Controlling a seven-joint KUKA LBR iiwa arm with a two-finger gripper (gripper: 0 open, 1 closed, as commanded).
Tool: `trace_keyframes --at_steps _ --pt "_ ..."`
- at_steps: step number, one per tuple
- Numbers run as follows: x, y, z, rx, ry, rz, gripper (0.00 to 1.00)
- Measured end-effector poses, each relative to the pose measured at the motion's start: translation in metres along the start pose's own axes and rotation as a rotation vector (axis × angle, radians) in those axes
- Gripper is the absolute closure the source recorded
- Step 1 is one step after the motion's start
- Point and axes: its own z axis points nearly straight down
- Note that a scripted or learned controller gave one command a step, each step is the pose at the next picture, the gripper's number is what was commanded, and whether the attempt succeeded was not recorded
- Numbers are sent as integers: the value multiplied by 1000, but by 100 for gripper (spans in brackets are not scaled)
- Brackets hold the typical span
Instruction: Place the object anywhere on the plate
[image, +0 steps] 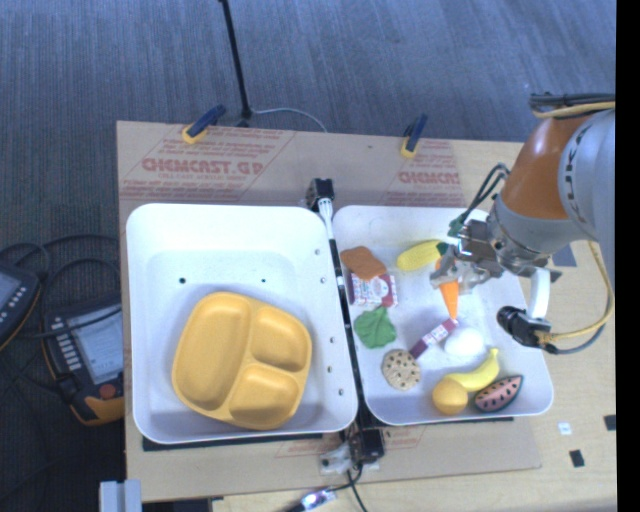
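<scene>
1. The hand (452, 268) sits over the far part of the right bin (535, 400), pinching the top of a toy carrot (450, 297) that hangs point-down; the fingers themselves are small and partly masked by the wrist housing.
2. The arm's grey body and orange band are cut off at the right edge.
3. The yellow three-compartment plate (242, 357) lies in the near half of the left bin (160, 240), well apart from the carrot.
4. A yellow piece, maybe a lemon or corn (420, 255), lies just beside the hand, partly covered by it.
5. Near the right bin's left wall: a brown bread-like block (362, 262), a red-and-white packet (375, 291) whose print is too small to read, and a green leaf (375, 328).
6. Toward its near edge: cookie (401, 369), banana (480, 372), watermelon slice (499, 392), white egg-like ball (463, 343).
7. The board (140, 160) on the tabletop reads "CHEMCAST GP" in red, repeated and partly hidden at the right.
</scene>
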Motion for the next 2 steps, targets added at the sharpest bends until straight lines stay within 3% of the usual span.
trace_keyframes --at_steps 1,2 --pt "-25 15 -45 -4 2 60 100" --pt "-52 71 -54 -3 0 148 100"
